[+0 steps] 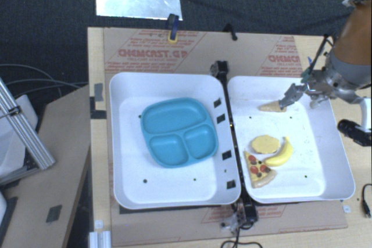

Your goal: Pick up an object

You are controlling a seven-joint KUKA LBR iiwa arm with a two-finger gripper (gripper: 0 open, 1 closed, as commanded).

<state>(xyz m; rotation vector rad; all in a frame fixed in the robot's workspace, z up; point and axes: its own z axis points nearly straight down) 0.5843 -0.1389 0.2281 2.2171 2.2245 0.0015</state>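
Gripper (289,100) over the tan wedge (272,106), right bin (337,165).
Fingers' spread: cannot tell; banana (281,154) lies nearer the camera, untouched.

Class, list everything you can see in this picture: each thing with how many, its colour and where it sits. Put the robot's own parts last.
bins: two, white, side by side on the bench
divided plate: one, blue, in the left bin
tan flat piece: one, tan, upper part of the right bin, by the gripper's tip
round yellow piece: one, yellow, middle of the right bin
banana: one, yellow, right beside the round piece
pizza slice: one, tan with red spots, lower part of the right bin
cardboard sheet: one, brown with red print, under the bins
arm: one, grey and orange, at the right
gripper: one, grey, over the right bin
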